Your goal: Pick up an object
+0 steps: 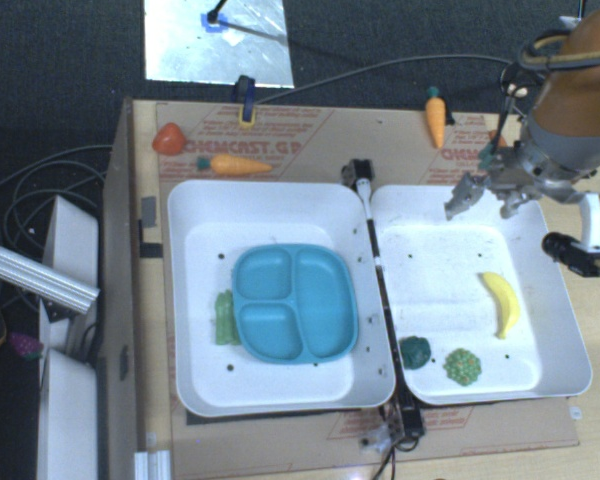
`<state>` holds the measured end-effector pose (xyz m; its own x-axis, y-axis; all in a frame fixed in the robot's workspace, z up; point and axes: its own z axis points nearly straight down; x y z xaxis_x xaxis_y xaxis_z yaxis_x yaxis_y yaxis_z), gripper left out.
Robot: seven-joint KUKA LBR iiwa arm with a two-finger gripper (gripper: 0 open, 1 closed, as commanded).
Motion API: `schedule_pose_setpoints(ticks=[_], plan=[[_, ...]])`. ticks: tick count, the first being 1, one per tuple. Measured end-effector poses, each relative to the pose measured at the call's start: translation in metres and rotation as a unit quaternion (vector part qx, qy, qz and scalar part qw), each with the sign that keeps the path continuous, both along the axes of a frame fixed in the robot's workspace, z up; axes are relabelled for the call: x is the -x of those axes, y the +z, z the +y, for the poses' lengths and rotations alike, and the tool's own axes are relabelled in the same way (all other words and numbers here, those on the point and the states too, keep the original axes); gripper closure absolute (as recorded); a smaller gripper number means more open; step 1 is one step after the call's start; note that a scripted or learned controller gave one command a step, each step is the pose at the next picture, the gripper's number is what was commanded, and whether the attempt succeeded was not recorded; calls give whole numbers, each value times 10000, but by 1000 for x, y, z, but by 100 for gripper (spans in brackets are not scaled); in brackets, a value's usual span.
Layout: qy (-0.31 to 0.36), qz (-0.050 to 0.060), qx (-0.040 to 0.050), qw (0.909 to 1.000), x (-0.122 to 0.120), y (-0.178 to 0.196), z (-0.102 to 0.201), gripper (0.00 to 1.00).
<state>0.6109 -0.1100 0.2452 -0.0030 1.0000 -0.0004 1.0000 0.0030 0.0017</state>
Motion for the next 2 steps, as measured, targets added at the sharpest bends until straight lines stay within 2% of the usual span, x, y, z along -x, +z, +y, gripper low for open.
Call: schedule_pose_setpoints(ticks=[1,2], plan=[[-17,24,3,10000,20,-110,-68,0],[-10,6,3,10000,37,-115,-82,0]])
